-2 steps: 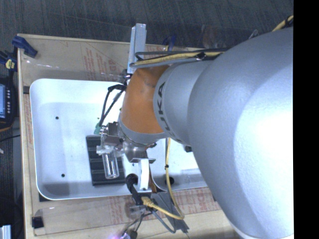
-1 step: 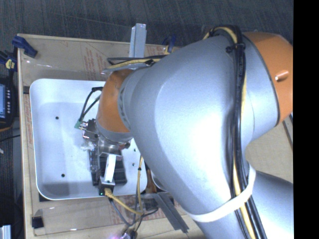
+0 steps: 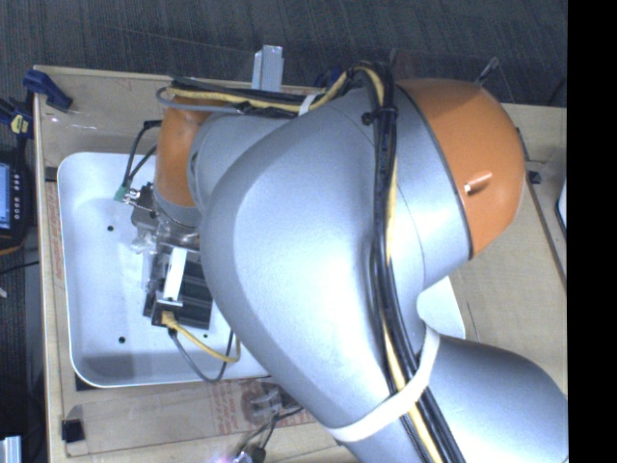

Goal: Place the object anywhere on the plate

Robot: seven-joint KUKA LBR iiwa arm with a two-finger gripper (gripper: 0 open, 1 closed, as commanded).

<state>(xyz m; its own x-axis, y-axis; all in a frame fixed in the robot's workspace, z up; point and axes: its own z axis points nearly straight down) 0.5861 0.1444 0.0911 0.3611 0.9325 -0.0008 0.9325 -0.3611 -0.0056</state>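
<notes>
White bin (image 3: 92,258), left of the pair, entered as the place of work.

Item 1, the object: I cannot tell where it lies. I can make out nothing held at my gripper (image 3: 156,249), and I log no grasp.

Item 2, the plate: place likewise not to be told; my arm (image 3: 318,258) lies across most of the bench (image 3: 96,83) from the right.

Item 3, my gripper: down inside the left bin, near the middle of its floor and close above it, pointing towards the bin's near wall. Whether it stands open or closed I cannot tell from this angle.

Item 4, orange band (image 3: 175,157): just above the wrist, over the bin's far wall.

Status, by judgement: no part of the task can be entered as done. My low position in the bin suits a pick-up, not a put-down. Left to do, as I judge it: get hold of the object, lift it clear of the bin wall, carry it to the plate, set it down and let go.
</notes>
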